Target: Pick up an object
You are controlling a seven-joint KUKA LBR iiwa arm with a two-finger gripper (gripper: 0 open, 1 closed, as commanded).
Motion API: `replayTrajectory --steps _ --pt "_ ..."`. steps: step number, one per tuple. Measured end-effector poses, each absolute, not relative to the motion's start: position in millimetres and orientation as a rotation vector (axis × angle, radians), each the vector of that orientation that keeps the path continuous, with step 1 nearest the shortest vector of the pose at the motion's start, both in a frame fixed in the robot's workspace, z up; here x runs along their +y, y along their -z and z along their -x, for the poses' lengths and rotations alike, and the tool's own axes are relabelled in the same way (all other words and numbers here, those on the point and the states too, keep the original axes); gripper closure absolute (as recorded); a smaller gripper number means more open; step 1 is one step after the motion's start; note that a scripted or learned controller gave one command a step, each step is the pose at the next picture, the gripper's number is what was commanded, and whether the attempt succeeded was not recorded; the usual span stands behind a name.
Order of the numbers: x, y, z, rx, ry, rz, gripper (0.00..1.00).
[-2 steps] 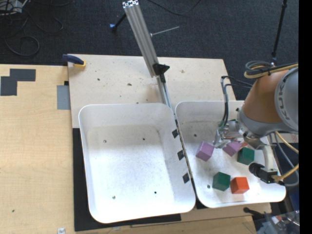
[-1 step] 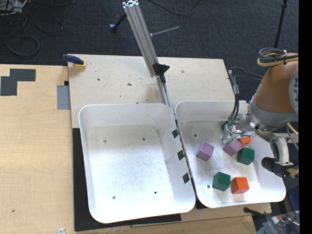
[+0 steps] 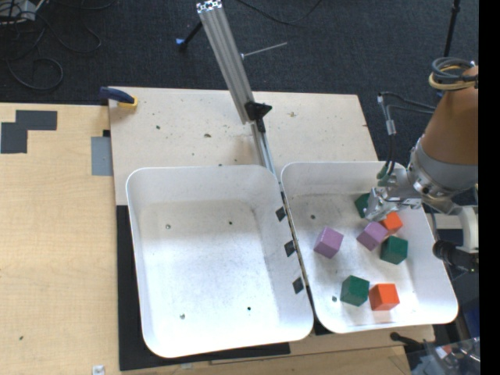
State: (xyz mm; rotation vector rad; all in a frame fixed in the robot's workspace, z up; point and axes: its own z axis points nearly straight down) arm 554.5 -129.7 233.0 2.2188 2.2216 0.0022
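Note:
The right bin holds several small blocks. Two purple blocks lie near its middle, one to the left and one beside a small orange block. A green block sits just below those. Another green block and an orange block lie near the front wall. My gripper hangs low over the bin's back right area, right above the second purple block and the small orange one. It partly hides a dark green block at its left.
The left bin stands beside the right one, with black clips along the shared wall. A slanted aluminium bar rises behind the bins. A blue clamp lies at the bench's back left corner.

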Motion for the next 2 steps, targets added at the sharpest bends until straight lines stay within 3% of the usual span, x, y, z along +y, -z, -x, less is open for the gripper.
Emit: replayTrajectory --steps 1,2 --pt "-131 -286 -555.2 2.221 -0.003 -2.218 1.00" --pt "-76 -276 -581.5 2.228 0.000 -2.217 1.00"
